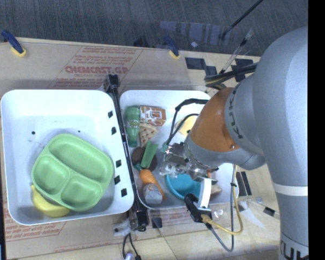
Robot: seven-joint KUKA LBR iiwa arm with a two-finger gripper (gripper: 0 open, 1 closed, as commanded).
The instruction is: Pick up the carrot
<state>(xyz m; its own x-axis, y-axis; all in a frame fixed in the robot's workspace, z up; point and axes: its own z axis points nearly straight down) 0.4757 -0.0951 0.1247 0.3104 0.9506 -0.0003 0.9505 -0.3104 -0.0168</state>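
The small orange tapered carrot (147, 176) is lying in the right white plastic bin (151, 97), toward six o'clock along its left wall, touching a grey-topped cylindrical can (153, 195) at its five o'clock and a green leafy-looking item (149, 155) at its twelve. The metal two-finger gripper (172, 164) is hovering just at the carrot's two o'clock. Whether it is clenched or released, I cannot tell; the tips are blurring into clutter. Likely risks: crowding neighbours are leaving little room, so a descent could nudge the can or pinch the green piece instead. The orange-banded wrist is hiding part of a blue round bowl (180, 187).
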